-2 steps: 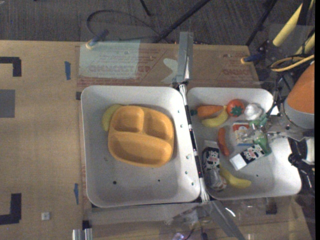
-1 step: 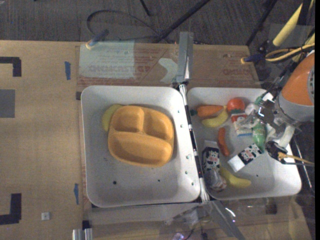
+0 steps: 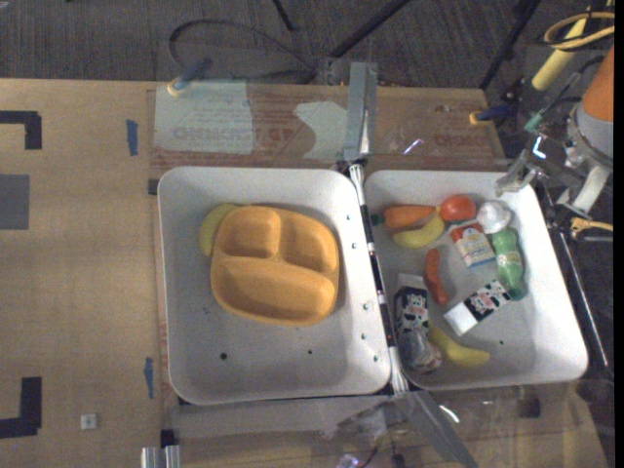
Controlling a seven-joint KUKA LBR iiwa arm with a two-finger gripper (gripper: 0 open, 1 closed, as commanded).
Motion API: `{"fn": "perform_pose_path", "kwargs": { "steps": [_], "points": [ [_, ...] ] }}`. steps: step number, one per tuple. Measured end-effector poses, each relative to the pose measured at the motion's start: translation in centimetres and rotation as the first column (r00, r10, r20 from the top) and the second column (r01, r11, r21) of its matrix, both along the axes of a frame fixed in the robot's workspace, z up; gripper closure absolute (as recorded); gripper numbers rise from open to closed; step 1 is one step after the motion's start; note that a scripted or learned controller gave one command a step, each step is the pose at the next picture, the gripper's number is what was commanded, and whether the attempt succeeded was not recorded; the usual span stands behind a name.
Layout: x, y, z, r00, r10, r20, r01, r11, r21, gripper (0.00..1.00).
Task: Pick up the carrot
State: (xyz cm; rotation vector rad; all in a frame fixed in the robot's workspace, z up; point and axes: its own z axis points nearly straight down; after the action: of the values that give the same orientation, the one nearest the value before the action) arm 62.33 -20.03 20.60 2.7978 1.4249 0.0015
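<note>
The carrot (image 3: 408, 215) is a short orange taper lying in the right bin (image 3: 546, 339), near its far left corner. A yellow banana (image 3: 422, 233) lies against its near side and a red tomato (image 3: 457, 208) sits just to its right. My gripper (image 3: 523, 172) hangs at the bin's far right corner, off to the right of the carrot and apart from it. The grey arm with its orange band (image 3: 597, 115) comes in from the right edge.
The right bin also holds a white bottle (image 3: 475, 245), a green bottle (image 3: 508, 258), a red-orange stick (image 3: 434, 276), two cow-print cartons (image 3: 413, 310), and a second banana (image 3: 460, 351). In the left bin (image 3: 185, 359) sits an orange compartment plate (image 3: 276, 263) over a yellow item (image 3: 211, 228).
</note>
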Motion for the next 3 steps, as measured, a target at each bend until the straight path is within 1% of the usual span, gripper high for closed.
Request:
{"fn": "perform_pose_path", "kwargs": {
  "steps": [1, 2, 3],
  "points": [
    [-3.3, 8.3, -12.0, 0.999, 0.039, 0.0, -0.039, 0.999, 0.002, 0.0],
    [1.7, 3.5, -4.4, 0.828, -0.56, -0.002, 0.56, 0.828, 0.001, 0.0],
    [-0.2, -1.9, -5.2, 0.983, -0.183, -0.006, 0.183, 0.983, 0.007, 0.0]
  ]
}}
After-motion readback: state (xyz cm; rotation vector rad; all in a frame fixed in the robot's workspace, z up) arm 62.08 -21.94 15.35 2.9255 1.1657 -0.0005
